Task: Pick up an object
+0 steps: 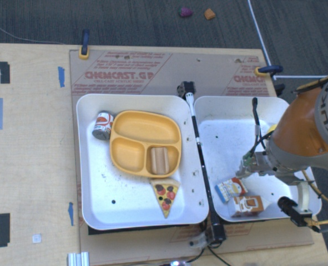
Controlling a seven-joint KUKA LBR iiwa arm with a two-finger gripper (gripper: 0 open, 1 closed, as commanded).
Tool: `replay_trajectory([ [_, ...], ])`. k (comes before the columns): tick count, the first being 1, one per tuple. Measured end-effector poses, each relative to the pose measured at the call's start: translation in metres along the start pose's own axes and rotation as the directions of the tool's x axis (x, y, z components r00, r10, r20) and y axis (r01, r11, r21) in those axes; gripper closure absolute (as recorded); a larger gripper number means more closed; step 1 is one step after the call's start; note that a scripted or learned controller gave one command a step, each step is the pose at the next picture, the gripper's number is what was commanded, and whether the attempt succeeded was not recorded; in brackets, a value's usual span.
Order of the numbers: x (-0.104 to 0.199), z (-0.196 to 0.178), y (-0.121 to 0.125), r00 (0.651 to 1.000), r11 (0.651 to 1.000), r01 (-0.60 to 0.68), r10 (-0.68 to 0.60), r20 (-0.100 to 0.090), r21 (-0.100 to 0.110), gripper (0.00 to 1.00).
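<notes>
Red print on the brown sheet (169, 71) under the bins reads "CHEMCAST", once upright near the top left and again at the upper right, where it is partly cut off by the right bin. The lettering on the small packages is too fine to read.

In the right bin (219, 123) lie two small cartons: a white-and-blue one (230, 190) with a red patch, and just beside it, nearer the front wall, a brown-and-white one (248, 205). The arm (302, 132) covers most of that bin's right half, so whatever sits under it is hidden. The jaws (248, 165) hang just above and to the right of the white-and-blue carton; they are dark and blurred against cables (whether they are spread or pressed together I cannot tell), and no carton is seen between them.

The left bin (91, 170) holds a yellow divided tray (136, 132) with a tan cylinder (159, 160) in its lower-right compartment, a crushed red-and-white can (102, 126) touching the tray's left edge, and a toy pizza slice (166, 196) just below the tray.
</notes>
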State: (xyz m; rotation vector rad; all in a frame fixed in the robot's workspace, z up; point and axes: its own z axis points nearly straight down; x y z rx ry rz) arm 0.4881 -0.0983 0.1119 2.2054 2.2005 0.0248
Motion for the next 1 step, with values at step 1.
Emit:
replay_trajectory([
  [1,0.0625,-0.0872,-0.0054,1.000,1.000,0.004,-0.003,-0.008,0.028,1.00],
])
